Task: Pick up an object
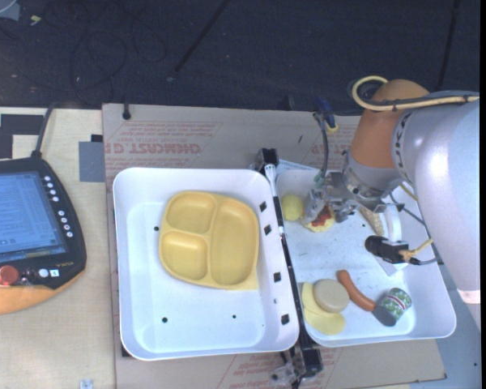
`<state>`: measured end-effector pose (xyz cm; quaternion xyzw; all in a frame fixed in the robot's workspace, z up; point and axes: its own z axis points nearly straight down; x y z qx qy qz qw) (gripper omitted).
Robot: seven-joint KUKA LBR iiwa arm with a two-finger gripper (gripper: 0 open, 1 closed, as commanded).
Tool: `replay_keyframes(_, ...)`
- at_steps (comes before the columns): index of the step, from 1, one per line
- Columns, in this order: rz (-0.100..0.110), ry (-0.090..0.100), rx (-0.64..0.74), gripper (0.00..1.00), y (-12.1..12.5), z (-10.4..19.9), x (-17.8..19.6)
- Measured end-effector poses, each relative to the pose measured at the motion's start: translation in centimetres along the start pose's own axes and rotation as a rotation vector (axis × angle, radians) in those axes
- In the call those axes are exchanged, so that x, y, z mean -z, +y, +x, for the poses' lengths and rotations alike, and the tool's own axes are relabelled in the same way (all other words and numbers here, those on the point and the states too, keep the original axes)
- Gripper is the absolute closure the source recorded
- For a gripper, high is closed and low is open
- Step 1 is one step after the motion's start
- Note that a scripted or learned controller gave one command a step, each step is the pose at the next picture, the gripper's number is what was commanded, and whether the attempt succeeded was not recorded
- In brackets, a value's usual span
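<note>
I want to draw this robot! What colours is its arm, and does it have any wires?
The arm is fat, rounded and shiny silver-grey, with an orange band above the wrist. A yellowish cable loops over the top. Its pincer is small, dark and metallic.

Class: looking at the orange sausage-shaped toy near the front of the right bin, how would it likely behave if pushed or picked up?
The sausage toy looks rounded and slim, so it may roll sideways when nudged. Its smooth surface could slip between fingers. It is small, so probably light.
</note>
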<state>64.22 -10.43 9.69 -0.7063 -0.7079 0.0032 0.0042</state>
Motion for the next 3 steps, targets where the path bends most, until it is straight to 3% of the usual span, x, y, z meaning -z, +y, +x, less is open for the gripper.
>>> replay_keyframes(1, -0.007, 0.000, -0.006, 1.00, -11.0, -0.2, 8.2)
replay_keyframes(2, -0.006, 0.002, -0.001, 1.00, -17.1, 3.0, 12.0)
replay_keyframes(3, -0.008, 0.000, 0.001, 1.00, -13.9, 7.0, 11.2)
